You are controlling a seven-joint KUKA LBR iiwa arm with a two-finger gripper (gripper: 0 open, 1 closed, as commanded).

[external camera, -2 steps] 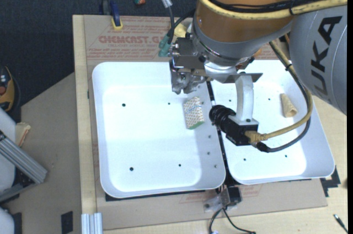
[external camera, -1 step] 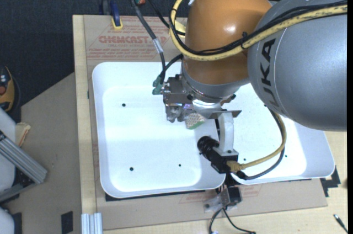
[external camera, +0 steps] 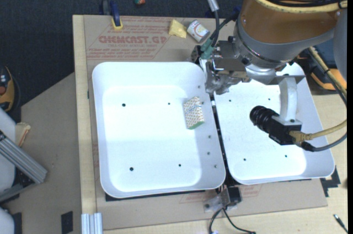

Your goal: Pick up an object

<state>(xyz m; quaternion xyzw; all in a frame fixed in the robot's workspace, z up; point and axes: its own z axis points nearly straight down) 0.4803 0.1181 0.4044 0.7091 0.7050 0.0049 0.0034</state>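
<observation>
Pincer near "CHEMCAST"-printed board

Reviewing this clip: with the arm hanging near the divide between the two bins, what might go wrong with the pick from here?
1. The small patterned white-green packet lies close to the right wall of the left white bin; a finger may catch that rim.
2. The end effector sits above the seam, up and to the right of the packet, so a straight descent would likely miss.
3. The packet looks light and could slide instead of being gripped.

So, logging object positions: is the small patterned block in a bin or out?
In. The patterned block lies on the left bin's floor, near its right wall.
</observation>
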